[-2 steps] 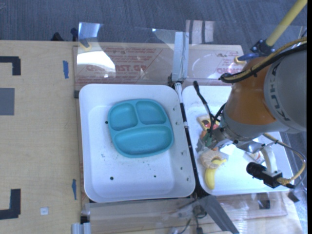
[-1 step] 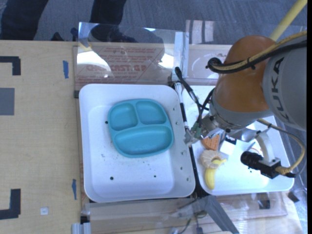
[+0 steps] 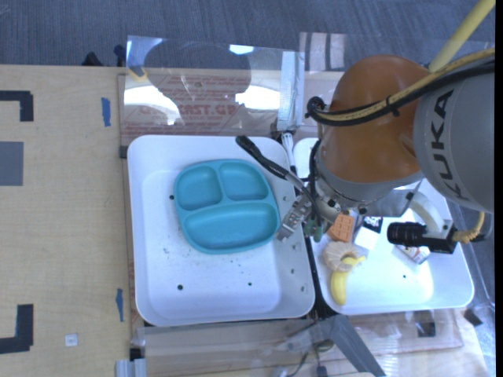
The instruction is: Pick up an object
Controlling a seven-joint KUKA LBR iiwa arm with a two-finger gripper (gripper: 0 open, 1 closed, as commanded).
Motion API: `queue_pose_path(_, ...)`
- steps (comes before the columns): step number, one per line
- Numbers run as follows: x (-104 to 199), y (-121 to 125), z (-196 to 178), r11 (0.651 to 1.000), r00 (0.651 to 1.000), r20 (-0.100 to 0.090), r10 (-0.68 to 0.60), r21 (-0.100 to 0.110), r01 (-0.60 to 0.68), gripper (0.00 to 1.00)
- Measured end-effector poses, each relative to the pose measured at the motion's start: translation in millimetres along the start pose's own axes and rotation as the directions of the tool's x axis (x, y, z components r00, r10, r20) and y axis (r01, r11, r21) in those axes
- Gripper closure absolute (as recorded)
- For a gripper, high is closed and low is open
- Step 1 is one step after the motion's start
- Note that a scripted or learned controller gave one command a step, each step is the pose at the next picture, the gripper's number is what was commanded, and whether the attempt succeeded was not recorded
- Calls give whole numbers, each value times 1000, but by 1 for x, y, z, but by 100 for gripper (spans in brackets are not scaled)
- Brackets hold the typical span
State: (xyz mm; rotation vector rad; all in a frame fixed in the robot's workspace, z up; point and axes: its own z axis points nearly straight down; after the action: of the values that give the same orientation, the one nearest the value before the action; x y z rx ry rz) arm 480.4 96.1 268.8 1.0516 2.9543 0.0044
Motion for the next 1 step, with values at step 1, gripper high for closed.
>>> queue_pose_path(1, 17, 22, -23, 904, 904, 2, -427, -2, 427, 100)
